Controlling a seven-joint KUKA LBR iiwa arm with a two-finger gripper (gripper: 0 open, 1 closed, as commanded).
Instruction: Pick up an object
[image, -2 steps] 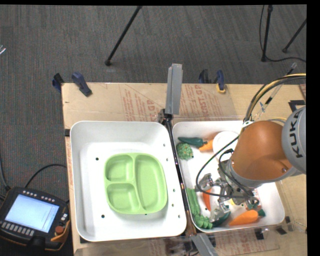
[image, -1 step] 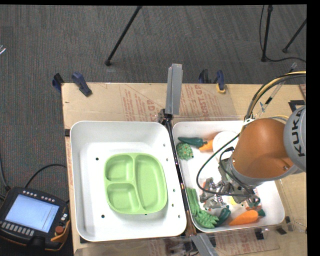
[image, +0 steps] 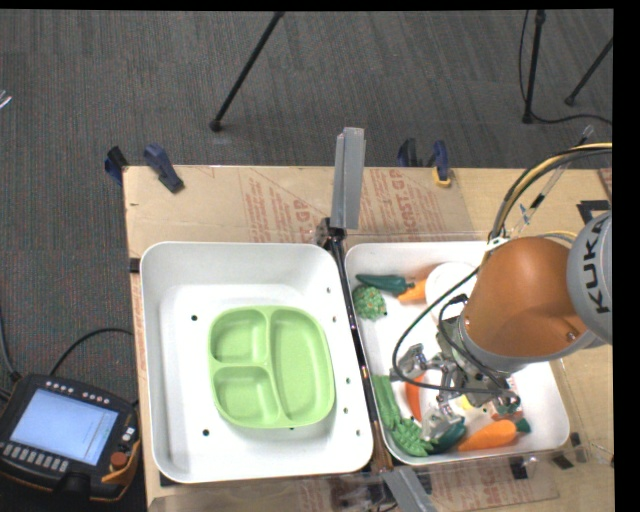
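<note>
My gripper (image: 455, 403) reaches down into the front of the right bin (image: 556, 400), below the orange wrist band. It hangs over a cluster of toy food: an orange carrot (image: 490, 435) with a green top, a small orange piece (image: 413, 399), and a long green vegetable (image: 395, 418) along the bin's left front. Further back lie a green broccoli (image: 369, 301) and another carrot (image: 405, 288) with a dark green top. The arm hides much of the right bin's middle. I cannot see anything between the fingers.
The left bin (image: 170, 300) holds a light green divided plate (image: 271, 365). A grey upright post (image: 348, 180) stands behind the bins' divider. Clamps sit on the bench's back edge. A teach pendant (image: 65, 430) lies on the floor at left.
</note>
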